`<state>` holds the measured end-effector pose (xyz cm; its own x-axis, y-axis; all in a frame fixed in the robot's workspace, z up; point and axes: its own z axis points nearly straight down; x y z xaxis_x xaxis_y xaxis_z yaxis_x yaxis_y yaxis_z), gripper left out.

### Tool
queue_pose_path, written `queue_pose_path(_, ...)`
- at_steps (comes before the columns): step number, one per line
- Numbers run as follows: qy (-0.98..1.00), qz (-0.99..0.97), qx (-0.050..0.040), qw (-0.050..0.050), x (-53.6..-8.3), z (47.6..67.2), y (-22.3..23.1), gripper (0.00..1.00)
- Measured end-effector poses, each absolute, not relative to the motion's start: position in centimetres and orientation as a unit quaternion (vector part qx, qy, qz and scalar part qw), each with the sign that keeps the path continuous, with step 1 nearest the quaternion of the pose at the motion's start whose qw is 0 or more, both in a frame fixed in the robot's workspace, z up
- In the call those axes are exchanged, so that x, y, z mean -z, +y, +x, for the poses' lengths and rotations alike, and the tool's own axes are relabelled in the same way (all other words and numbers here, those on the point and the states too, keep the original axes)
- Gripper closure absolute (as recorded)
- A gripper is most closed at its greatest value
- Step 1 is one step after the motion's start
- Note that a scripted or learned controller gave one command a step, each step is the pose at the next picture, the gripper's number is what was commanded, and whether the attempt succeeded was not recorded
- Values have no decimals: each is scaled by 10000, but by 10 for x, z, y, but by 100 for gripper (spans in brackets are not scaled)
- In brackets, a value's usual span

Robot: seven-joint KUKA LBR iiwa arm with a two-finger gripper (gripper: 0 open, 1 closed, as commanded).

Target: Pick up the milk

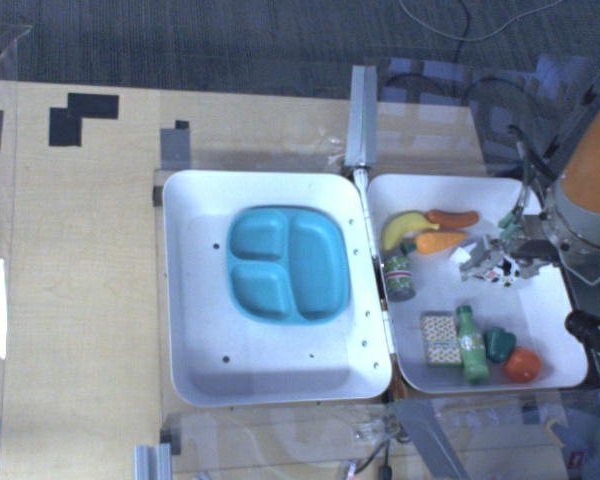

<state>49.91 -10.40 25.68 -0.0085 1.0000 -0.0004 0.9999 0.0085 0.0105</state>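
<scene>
Even, bright overhead light; soft shadows inside the white bins; slightly soft focus, with faint reflections along the left edge.

The worktop is pale wood, crossed by a clear glossy sheet whose edge shows near the left side. Two shallow white bins rest directly on it, side by side and touching along a shared seam. The left bin sits near the middle of the worktop; the right bin lies toward the right edge. A grey metal post stands at the rear, in line with the seam. Black square markers lie flat near the rear left corner, and a small grey bracket sits just behind the left bin.
</scene>
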Motion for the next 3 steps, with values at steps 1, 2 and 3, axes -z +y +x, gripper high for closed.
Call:
queue_pose_path(1,7118,7024,-14,22,-187,541,-153,0)
queue_pose_path(2,7562,6540,-76,197,-115,560,-193,0)
queue_pose_path(3,7557,6544,-85,249,-128,563,-195,100)
